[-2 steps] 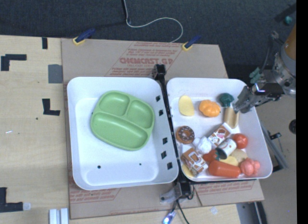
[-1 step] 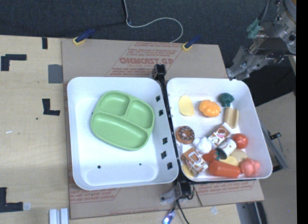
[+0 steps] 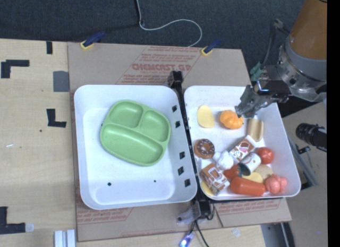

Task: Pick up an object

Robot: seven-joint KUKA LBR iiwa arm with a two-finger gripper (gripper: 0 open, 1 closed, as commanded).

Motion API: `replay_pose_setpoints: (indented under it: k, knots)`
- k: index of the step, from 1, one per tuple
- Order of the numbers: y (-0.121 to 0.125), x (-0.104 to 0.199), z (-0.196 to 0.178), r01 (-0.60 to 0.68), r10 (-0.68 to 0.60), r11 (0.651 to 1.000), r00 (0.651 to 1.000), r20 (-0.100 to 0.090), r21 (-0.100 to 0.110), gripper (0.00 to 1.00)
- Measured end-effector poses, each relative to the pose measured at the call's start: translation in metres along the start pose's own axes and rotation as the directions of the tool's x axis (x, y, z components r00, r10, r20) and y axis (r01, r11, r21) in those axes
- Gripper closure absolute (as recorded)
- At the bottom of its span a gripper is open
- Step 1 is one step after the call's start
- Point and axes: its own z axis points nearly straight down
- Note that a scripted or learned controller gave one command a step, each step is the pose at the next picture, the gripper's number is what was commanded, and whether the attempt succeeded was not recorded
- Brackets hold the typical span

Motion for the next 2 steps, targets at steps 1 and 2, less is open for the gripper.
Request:
replay_pose_setpoints:
  k: [1, 2]
  knots:
    - [0.000, 0.053, -0.059, 0.007, -0.007, 1.000, 1.000, -0.002, -0.016, 1.00]
    - [0.000, 0.072, 0.047, 0.003, -0.003, 1.000, 1.000, 0.001, 0.002, 1.00]
